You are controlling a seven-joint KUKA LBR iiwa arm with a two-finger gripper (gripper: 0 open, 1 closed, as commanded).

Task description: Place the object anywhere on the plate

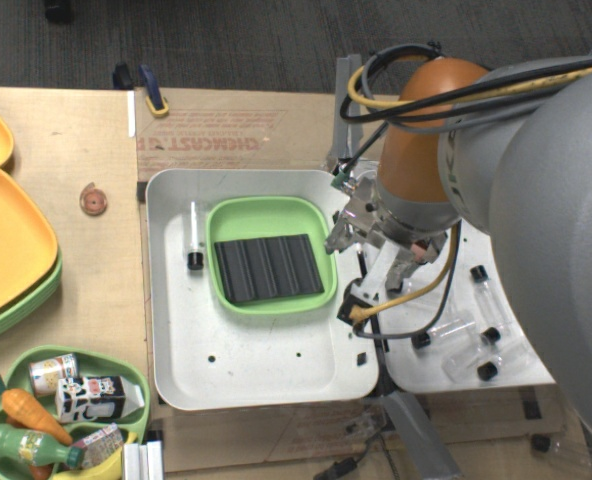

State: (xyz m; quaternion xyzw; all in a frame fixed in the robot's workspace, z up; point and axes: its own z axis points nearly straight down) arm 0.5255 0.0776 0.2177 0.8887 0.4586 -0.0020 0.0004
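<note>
A green square plate sits in the left white bin. On the plate lies a dark grey ribbed rectangular slab, flat and covering most of its floor. My gripper hangs under the orange wrist at the plate's right rim, over the wall between the two bins. It is beside the slab, and nothing shows in it. The wrist hides much of the gripper.
A clear tube with a black cap lies left of the plate in the same bin. The right bin holds several clear black-capped tubes. Yellow plates and a green bowl of toy food stand on the bench at left.
</note>
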